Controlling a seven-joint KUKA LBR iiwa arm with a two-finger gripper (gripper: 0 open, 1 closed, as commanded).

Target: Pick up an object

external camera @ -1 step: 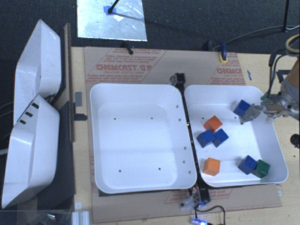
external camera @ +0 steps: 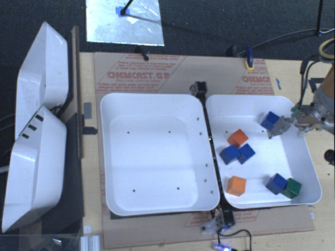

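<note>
The right bin (external camera: 309,163) holds several small cubes. A blue cube (external camera: 269,120) lies near its far right corner, and my gripper (external camera: 279,127) sits just right of and below it, close to touching. An orange cube (external camera: 238,138) lies left of centre, with two blue cubes (external camera: 230,154) (external camera: 246,152) touching each other just below it. Another orange cube (external camera: 236,185) rests near the front left. A blue cube (external camera: 276,183) and a green cube (external camera: 292,187) sit side by side at the front right.
The left bin (external camera: 107,140) stands beside the right one, with a black divider (external camera: 209,140) between them. White bins (external camera: 39,124) are stacked at the far left. A metal sheet (external camera: 125,14) lies beyond the bench.
</note>
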